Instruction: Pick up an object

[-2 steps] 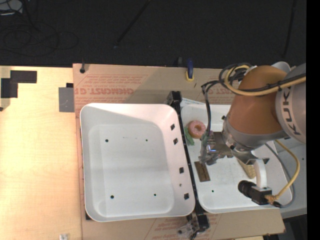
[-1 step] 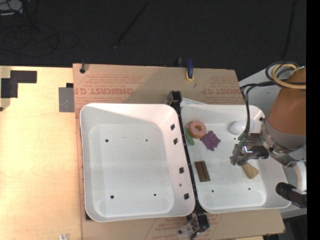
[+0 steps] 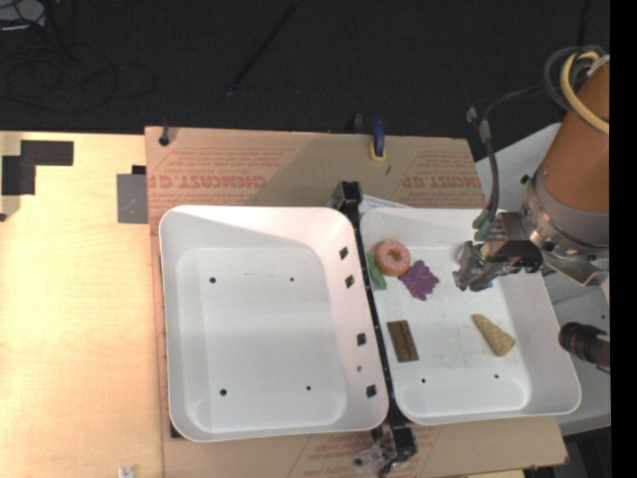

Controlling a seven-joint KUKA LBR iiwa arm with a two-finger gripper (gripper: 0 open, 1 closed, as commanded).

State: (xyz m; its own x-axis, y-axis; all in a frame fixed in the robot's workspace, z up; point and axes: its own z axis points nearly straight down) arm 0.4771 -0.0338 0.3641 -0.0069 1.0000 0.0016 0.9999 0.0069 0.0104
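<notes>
On pale wood bench (image 3: pixel 70 307), two white bins (image 3: pixel 259 406), dark floor behind, gripper (image 3: pixel 478 272) jaws state unclear

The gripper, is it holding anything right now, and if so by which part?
Nothing shows between the gripper fingers; it sits above the right bin, apart from the objects.

Two white bins (image 3: pixel 264 421) sit side by side on the worktop (image 3: pixel 70 307). In the bin on the arm's side lie four loose things: one pink doughnut (image 3: pixel 391 257), one purple grape bunch (image 3: pixel 420 280) just beside the doughnut, one brown bar (image 3: pixel 402 340) and one tan wedge (image 3: pixel 494 334). One green scrap (image 3: pixel 378 267) touches the doughnut.
</notes>
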